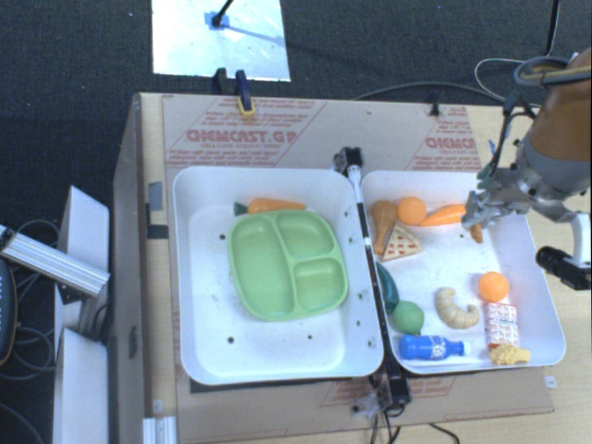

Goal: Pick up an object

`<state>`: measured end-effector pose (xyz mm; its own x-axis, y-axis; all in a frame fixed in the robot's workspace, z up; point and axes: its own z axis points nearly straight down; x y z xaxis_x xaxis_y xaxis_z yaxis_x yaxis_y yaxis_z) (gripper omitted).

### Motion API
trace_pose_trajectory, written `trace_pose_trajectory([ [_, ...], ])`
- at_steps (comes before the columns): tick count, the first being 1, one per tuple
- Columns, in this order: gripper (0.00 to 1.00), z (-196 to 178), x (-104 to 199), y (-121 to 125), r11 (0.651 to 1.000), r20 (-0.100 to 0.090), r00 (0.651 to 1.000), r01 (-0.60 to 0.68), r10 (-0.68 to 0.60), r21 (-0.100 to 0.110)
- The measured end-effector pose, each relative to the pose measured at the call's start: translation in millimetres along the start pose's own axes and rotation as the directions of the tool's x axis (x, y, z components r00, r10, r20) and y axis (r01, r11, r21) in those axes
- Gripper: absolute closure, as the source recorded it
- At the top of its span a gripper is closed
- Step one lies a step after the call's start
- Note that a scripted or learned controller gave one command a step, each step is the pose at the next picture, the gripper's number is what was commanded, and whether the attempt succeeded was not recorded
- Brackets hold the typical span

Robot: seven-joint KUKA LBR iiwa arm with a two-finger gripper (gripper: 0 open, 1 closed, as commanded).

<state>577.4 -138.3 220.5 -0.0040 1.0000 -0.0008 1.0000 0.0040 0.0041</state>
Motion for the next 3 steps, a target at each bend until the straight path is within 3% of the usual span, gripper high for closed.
trace_pose_trajectory([
  [1,1.00,-32,36,26,1.000,-0.001,1.000,0.001,-0.001,0.001],
  [2,1.00,-46,115,44,1.000,-0.002,1.000,0.002,-0.002,0.002],
  [3,1.00,-13,142,15,1.000,-0.001,1.000,0.001,-0.001,0.004],
])
